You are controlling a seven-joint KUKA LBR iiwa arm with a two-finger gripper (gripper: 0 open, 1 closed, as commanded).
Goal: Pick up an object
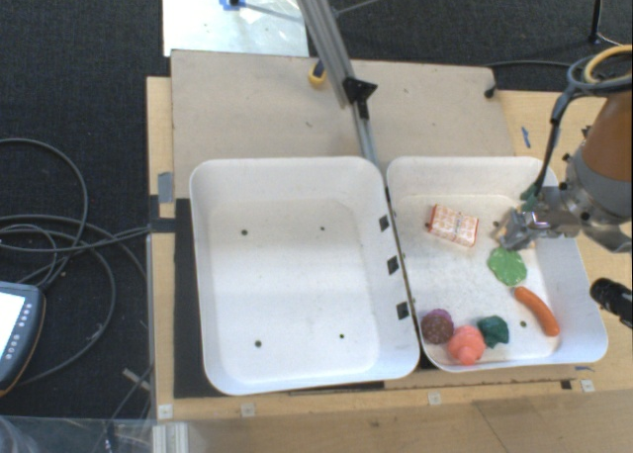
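My gripper [516,230] hangs over the right bin [415,179], near its right side. Directly below it lies a flat green leaf-shaped piece [506,266]. A pink-and-white wafer block [453,226] lies to the gripper's left. An orange sausage-like piece [537,311] sits near the bin's right wall. Along the front wall are a dark purple ball [437,325], a pink-orange lump [467,344] and a dark teal lump [493,330]. I see nothing between the fingers.
The left bin [213,184] stands beside the right one, with black clips along the shared wall. A grey pole [326,31] slants across the back board. Cables and a tablet lie on the floor at left.
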